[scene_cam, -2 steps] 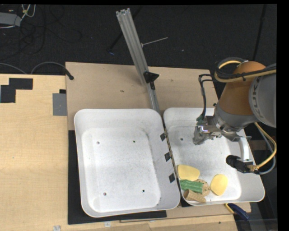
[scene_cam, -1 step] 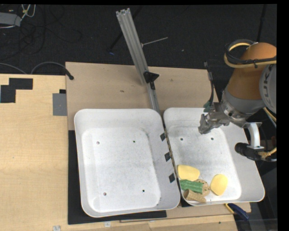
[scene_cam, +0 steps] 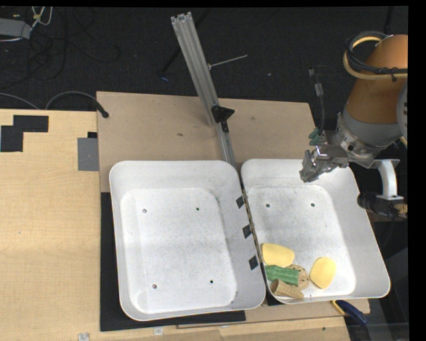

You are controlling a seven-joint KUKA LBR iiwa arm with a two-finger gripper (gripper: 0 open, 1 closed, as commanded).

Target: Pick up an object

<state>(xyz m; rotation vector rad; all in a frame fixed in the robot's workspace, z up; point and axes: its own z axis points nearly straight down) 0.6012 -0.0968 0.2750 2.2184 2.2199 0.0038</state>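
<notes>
White plastic, two shallow bins side by side on my counter [scene_cam: 60, 220]: the left bin [scene_cam: 174, 236] and the right bin [scene_cam: 313, 220], their inner rims touching along a seam with small black clips.

From my seat, the arm [scene_cam: 376, 86] comes in from the right, grey with its orange section high at the upper right corner. The hand [scene_cam: 311, 170] hangs over the far rim of the right bin, near that bin's back edge. I see nothing between its tips, and it is too small and dark against the bin for me to tell how it is set.

The things to pick are all bunched in the near corner of the right bin, well apart from the hand. A yellow rounded piece [scene_cam: 277, 254] lies closest to the seam. Just beside it, toward the outer wall, sits a second yellow piece [scene_cam: 323, 272], more egg-shaped. Between and below them lies a green object [scene_cam: 281, 273], long and lying flat, touching a tan, cork-like piece [scene_cam: 287, 289] at the bin's near rim.

Behind the bins a grey aluminium rail [scene_cam: 200, 76] slants up from the seam toward the top of the view, over a brown board [scene_cam: 160, 126]. Loose cables [scene_cam: 26, 20] lie on the dark floor at the upper left.
</notes>
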